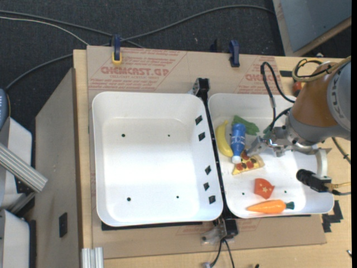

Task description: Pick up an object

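Red print on the cardboard [167, 66] under the bins reads "CHEMCAST GP" at far left, repeated partly at far right.

Clearance and obstructions, both bins.

Left bin [150, 155]: floor open wall to wall, free entry from above. Right bin [290, 175]: crowded along the divider side — banana [223, 140], blue bottle [238, 139], green piece [246, 124] and pizza slice [248, 163] touch or overlap, no gap between them. Gripper [262, 144] sits just beside this cluster, arm [321, 108] covering the bin's right part. Red piece [264, 188] and carrot [270, 207] lie near the front wall, close together; bare floor left of them and between them and the cluster. Black cable [271, 91] crosses the rear rim.
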